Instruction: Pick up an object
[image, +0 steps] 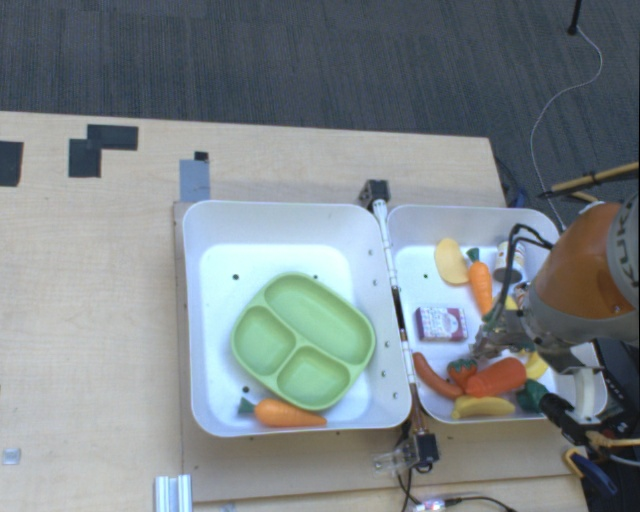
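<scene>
My gripper (489, 346) reaches down into the right bin (408, 268), just above a pile of toy food. Right under it lies an orange-red pepper (497, 378) with a green stem. A red sausage-like piece (431, 375) lies to its left and a yellow banana (483, 407) in front of it. A maroon packet (440, 322) sits in the middle of the bin. Farther back are a small carrot (481, 286) and a yellow piece (450, 262). The arm's orange band (590, 270) hides the bin's right side.
The left bin (205, 300) holds a light green divided plate (303, 340) and a carrot (287, 413) near its front wall. A hinge strip (390, 290) separates the bins. Cables and a clamp (415, 455) lie at the bench's front edge.
</scene>
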